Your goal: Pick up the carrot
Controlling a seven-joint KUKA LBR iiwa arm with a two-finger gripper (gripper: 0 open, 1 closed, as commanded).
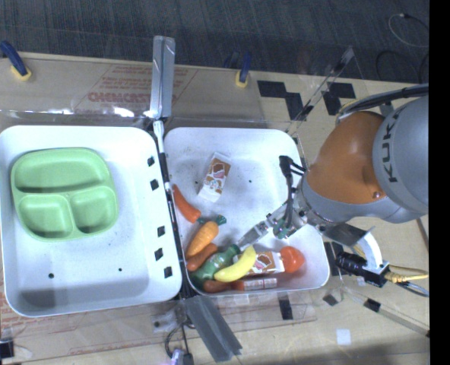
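Below, tan desk (73,78) against dark floor, bearing two white bins. Right bin (244,139): carrot (201,238), orange, tapered, green-topped, lying slantwise near its left wall, touching the toy heap. Claw (264,227) just right of it; cannot tell whether open.

The arm (362,169) reaches in from the right, wrist lowered.

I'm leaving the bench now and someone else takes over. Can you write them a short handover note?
Claw: low inside the right bin, just right of the toy food pile; whether it grips anything cannot be told.
Carrot: lying in the right bin near its left wall, beside the banana.
Green tray: in the left bin.
Done: nothing confirmed.
Left: grasp and lift the carrot.
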